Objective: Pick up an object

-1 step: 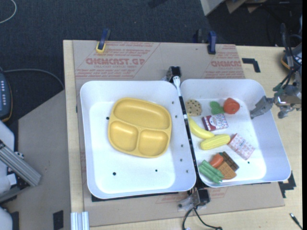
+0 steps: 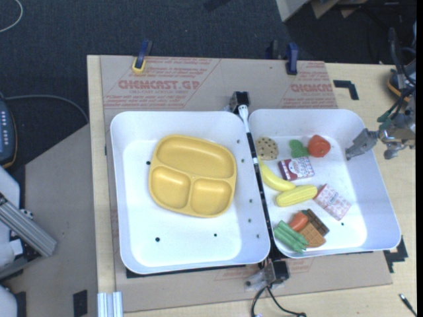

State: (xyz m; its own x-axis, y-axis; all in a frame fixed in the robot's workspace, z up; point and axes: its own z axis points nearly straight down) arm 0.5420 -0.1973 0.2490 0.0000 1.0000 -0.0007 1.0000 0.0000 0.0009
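Observation:
The right bin (image 2: pixel 378 197) holds several toy foods: a cookie (image 2: pixel 267 148), a red tomato (image 2: pixel 318 145), a green piece (image 2: pixel 299 148), a red-and-white box (image 2: pixel 296 169), a banana (image 2: pixel 274 178), a corn cob (image 2: pixel 296 195), a pink packet (image 2: pixel 333 201), a carrot (image 2: pixel 299 221), a chocolate bar (image 2: pixel 317 228) and green beans (image 2: pixel 289 236). My gripper (image 2: pixel 378 145) hangs over the bin's right rim, to the right of the tomato. Its fingers are open and nothing sits between them.
A yellow divided plate (image 2: pixel 193 175) lies in the left bin (image 2: pixel 125 197). The two bins meet at a raised divider (image 2: pixel 252 170). Blue and yellow clamps (image 2: pixel 140 59) sit on the bench's far edge.

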